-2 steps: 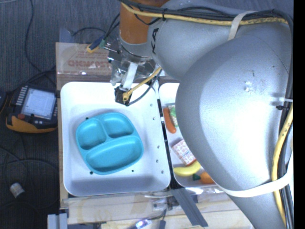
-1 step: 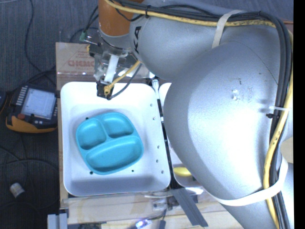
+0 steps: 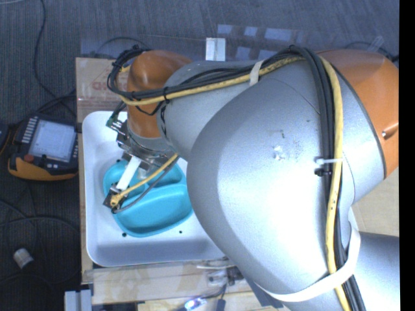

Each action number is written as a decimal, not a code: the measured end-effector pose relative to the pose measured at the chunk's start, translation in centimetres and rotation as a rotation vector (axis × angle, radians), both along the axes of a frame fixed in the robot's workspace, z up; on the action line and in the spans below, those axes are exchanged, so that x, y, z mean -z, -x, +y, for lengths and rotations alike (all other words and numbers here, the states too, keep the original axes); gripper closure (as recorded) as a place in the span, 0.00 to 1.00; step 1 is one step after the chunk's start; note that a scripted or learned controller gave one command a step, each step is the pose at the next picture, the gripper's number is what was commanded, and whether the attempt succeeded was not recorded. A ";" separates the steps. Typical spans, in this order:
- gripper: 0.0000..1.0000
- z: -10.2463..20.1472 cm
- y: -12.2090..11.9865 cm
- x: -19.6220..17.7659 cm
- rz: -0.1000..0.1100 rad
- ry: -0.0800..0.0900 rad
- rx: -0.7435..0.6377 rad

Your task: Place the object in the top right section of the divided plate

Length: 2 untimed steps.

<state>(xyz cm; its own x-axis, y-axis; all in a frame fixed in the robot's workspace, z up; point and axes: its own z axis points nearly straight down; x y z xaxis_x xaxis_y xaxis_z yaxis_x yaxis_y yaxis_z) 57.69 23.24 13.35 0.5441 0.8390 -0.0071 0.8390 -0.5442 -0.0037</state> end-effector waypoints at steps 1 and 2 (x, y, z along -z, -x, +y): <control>0.00 0.0 0.0 0.0 0.000 -0.001 0.000; 0.00 -1.3 -4.4 4.3 -0.013 -0.004 -0.143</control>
